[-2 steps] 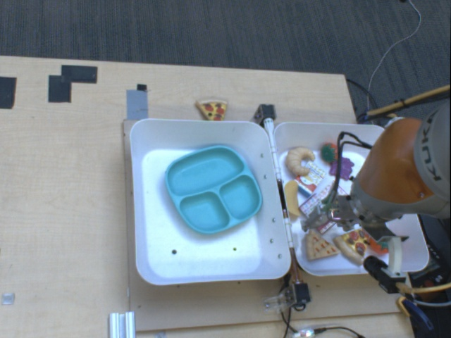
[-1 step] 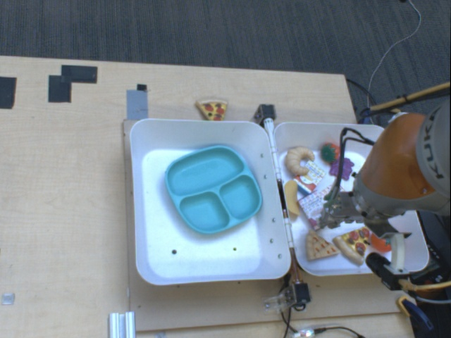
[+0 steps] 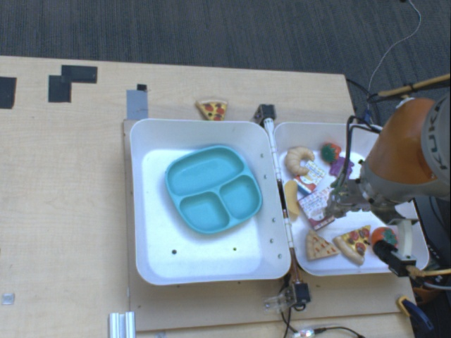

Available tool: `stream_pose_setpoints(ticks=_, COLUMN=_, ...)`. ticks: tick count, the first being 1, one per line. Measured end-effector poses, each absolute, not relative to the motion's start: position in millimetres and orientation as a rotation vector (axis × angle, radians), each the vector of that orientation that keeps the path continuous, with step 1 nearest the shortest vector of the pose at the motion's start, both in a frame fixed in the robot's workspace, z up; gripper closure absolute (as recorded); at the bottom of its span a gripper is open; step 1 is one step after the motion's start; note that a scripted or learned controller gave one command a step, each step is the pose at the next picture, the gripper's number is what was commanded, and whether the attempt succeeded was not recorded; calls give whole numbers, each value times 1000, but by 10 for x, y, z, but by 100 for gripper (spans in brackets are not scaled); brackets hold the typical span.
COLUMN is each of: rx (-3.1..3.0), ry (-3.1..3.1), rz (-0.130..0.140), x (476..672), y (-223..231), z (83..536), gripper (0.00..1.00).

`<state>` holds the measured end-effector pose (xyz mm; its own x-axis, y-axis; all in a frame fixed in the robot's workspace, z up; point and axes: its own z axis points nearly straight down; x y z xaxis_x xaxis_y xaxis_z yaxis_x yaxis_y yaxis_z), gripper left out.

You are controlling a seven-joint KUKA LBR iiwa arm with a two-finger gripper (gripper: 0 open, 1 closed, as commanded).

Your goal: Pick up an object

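Note:
The right bin [image 3: 304, 265] holds several toy foods: a croissant [image 3: 299, 159], a red and green fruit [image 3: 331, 150], a purple piece [image 3: 341, 166], some printed packets [image 3: 312, 192], a waffle-like wedge [image 3: 320, 246] and a pizza slice [image 3: 354, 243]. My gripper [image 3: 337, 206] hangs low over the middle of this bin, right beside the packets and just above the pizza slice. The arm's orange band [image 3: 402, 143] and grey wrist hide the bin's right part. A red and orange toy [image 3: 384, 236] peeks out below the wrist.
A teal divided plate [image 3: 211, 189] lies in the left bin [image 3: 141, 217]. Another pizza slice [image 3: 211, 109] lies on the bench behind the bins. A black clip [image 3: 265, 113] sits at the bins' shared back edge. Cables run at the right.

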<state>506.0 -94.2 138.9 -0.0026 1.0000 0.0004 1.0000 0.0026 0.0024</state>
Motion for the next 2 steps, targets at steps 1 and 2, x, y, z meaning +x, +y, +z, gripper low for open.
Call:
stream_pose_setpoints(ticks=1, rx=2218, ry=2223, rz=3, x=5060, y=-941, z=1387, gripper=0)
stream_pose_setpoints(ticks=2, rx=2214, ry=2224, rz=7, x=5073, y=-934, z=1494, gripper=100)
